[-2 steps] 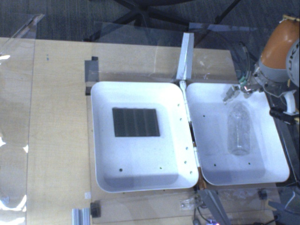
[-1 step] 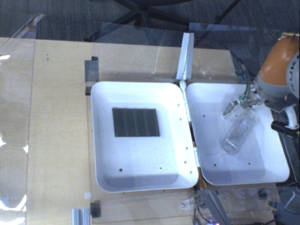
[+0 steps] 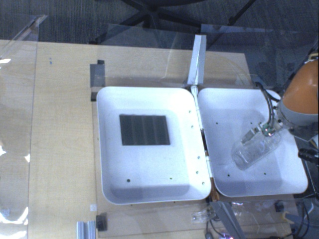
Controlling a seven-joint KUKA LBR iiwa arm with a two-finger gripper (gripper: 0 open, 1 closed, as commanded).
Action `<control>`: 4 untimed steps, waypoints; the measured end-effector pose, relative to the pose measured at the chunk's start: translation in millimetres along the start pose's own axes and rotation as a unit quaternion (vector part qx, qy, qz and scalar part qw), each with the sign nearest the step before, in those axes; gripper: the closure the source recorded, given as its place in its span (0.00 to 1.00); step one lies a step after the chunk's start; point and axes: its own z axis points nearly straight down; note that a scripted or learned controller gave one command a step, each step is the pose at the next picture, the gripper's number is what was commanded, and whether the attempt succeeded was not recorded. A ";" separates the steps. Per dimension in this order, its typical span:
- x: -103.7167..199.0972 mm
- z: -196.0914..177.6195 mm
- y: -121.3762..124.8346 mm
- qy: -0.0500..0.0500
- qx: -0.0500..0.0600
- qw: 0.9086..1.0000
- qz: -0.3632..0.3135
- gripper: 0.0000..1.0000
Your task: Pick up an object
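Wooden bench (image 3: 60,133), two bins; gripper (image 3: 266,130) is hovering over clear bottle (image 3: 254,147) in right bin (image 3: 294,180), grip state unclear; slick bottle risks rolling away.

Single fixed camera, mounted above the bench (image 3: 55,148) and looking down at a slant. It framed both white bins whole, the left bin (image 3: 107,183) near centre and the right bin (image 3: 294,180) toward the right edge. Carpeted floor and a chair base (image 3: 149,11) lay along the far, upper margin. The arm (image 3: 301,96) entered from the right.
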 end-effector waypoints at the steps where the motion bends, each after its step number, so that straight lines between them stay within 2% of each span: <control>1: 36.7 -1.4 -22.0 -0.002 -0.002 0.999 -0.035 0.00; 2: 82.3 -2.5 -46.9 -0.003 -0.003 0.999 -0.052 0.00; 3: 116.1 -2.7 -28.4 -0.004 -0.004 0.997 -0.072 0.00; 4: 94.4 -0.7 30.4 0.000 -0.001 0.999 0.053 0.00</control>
